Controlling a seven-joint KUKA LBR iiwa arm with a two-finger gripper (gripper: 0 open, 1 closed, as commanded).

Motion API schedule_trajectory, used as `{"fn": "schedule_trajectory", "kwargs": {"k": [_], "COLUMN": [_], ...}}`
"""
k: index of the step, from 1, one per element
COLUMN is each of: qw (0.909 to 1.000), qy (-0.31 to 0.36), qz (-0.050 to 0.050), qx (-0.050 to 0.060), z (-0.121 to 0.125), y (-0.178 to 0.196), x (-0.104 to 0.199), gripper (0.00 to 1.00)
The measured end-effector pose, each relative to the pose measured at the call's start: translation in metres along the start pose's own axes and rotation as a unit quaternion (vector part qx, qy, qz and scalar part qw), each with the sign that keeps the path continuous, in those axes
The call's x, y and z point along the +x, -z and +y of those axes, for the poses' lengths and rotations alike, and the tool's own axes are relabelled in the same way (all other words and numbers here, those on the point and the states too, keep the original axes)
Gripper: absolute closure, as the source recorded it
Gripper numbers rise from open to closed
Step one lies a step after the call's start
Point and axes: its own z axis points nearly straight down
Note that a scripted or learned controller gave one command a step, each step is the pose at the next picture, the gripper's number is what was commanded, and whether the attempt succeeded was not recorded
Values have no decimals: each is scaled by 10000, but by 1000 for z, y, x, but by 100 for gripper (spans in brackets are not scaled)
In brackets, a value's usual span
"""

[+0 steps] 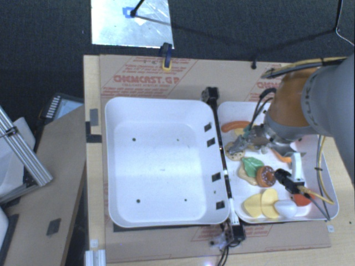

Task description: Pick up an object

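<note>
Gripper [239,147] low in my right bin [327,204] | near green toy [252,165], for reach | finger state: cannot tell

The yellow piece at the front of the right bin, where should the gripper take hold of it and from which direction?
Probably from straight above, fingers closing across the narrow width of the yellow piece. It lies flat, with the bin rim just in front and a white object beside it, so the sides are crowded.

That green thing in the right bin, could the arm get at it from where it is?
Probably yes. The green piece lies uncovered, just below the gripper, with nothing between them.
</note>
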Motion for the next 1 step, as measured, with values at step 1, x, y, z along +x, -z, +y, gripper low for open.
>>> {"fn": "schedule_trajectory", "kwargs": {"k": [1], "qw": [10000], "qy": [-1], "qz": [2], "qx": [-12], "z": [-22], "y": [0], "x": [-1], "gripper": [0]}}
